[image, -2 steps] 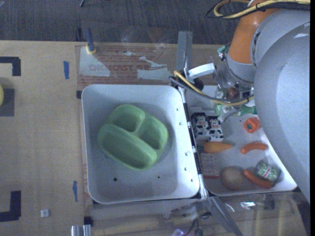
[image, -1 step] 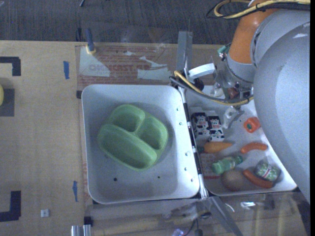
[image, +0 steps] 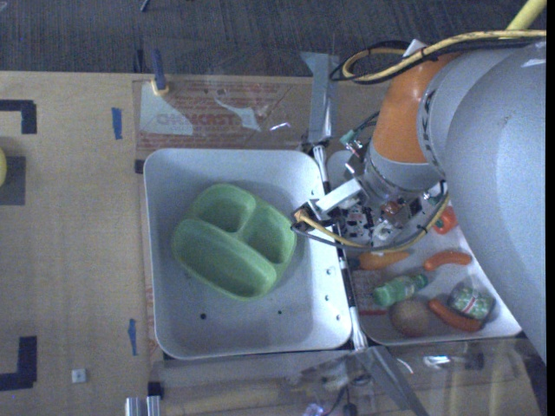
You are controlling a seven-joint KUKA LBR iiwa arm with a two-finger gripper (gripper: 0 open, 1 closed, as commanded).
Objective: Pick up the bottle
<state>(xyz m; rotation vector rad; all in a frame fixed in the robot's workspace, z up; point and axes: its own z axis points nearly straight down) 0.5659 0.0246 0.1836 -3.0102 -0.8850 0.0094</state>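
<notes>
Arm cut off by top and right edges; its bulk covers most of the right bin, leaving just the lower strip exposed. Gripper buried in cables and wrist hardware; finger state not resolvable. Orange item at the wrist's right side mostly occluded, identity unclear. Bottle label too small to read. Yellow object clipped by left edge, unidentifiable. Clutter below the bins blurred.

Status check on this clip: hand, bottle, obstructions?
Hand low over the bins' divider, grip unreadable. Green bottle lying free in right bin. Potato and carrot crowd it.
</notes>
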